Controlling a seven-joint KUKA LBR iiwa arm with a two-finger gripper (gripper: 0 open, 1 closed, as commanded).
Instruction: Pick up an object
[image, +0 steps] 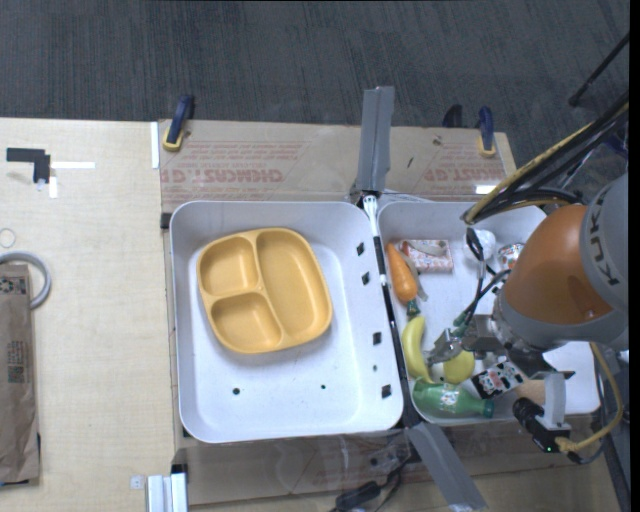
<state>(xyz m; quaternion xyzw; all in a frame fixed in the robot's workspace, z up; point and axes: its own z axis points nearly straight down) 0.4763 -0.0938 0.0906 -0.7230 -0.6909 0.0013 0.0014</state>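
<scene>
My gripper (452, 352) hangs low in the right bin (440, 225), at its near left part, under the grey and orange arm (560, 275). A small yellow round fruit (459, 368) lies right beneath it, touching or nearly touching it. Just left of the gripper lies a banana (414, 346). A green bottle (450, 400) rests along the bin's near wall, below the gripper. An orange carrot (402, 275) lies further back by the left wall, with a pink and white snack packet (428, 256) beside it. The arm hides the bin's right half.
The left bin (200, 400) holds a yellow divided plate (264, 290). A metal divider (375, 140) runs between the bins. Blue clamps (180, 120) hold cardboard behind them. A brown paper bag (15, 370) lies at the far left of the bench.
</scene>
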